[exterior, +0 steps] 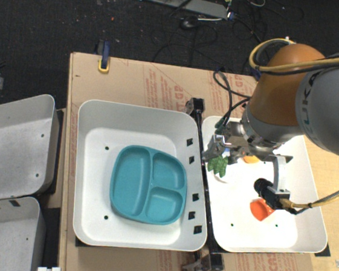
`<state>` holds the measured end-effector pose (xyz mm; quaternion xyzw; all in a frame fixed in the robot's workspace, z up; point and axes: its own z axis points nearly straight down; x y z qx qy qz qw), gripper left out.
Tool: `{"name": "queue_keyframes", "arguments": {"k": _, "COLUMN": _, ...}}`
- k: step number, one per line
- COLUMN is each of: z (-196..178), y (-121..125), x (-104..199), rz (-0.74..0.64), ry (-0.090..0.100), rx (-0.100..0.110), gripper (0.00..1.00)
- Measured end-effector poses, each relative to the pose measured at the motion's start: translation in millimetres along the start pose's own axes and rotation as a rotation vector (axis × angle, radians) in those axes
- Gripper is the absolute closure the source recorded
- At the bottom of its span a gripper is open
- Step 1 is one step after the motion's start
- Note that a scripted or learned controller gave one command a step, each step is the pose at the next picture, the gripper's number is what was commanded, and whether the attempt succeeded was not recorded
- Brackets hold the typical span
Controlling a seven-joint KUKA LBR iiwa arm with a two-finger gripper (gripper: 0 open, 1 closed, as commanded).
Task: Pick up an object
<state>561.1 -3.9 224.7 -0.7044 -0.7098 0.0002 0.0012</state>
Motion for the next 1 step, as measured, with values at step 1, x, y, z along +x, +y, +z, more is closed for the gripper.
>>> {"name": "queue_keyframes", "arguments": {"k": 1, "z": -7.6, "y": 0.2, "x": 55.0, "rz": -0.001, "ry": 0.0, "rx": -0.002, "gripper": 1.0}}
